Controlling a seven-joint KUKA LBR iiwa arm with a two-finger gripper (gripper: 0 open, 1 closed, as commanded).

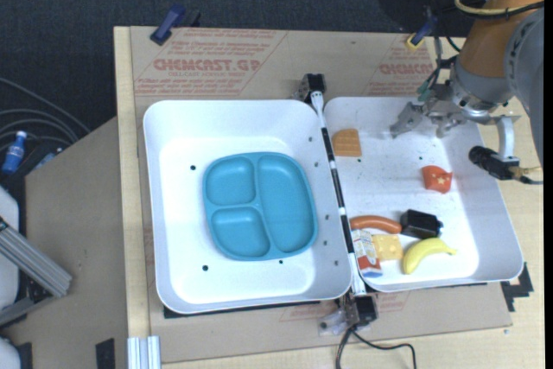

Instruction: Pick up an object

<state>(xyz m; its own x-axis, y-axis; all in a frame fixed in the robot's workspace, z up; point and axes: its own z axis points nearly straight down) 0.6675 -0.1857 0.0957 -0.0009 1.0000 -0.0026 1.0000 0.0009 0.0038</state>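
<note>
The right bin holds several small objects. A tan toast-like square lies by its left wall and a small red fruit-like piece sits mid-bin. Near the front lie a reddish sausage, a black block, a yellow banana, and a red-and-white packet beside a yellow wedge. My gripper hangs over the bin's far edge, right of the toast square and above the red piece. Its fingers are spread open with nothing between them.
The left bin holds a blue divided plate. A black divider strip runs between the bins. The arm's grey and orange body reaches in from the upper right, with a black cable connector over the right bin's right side.
</note>
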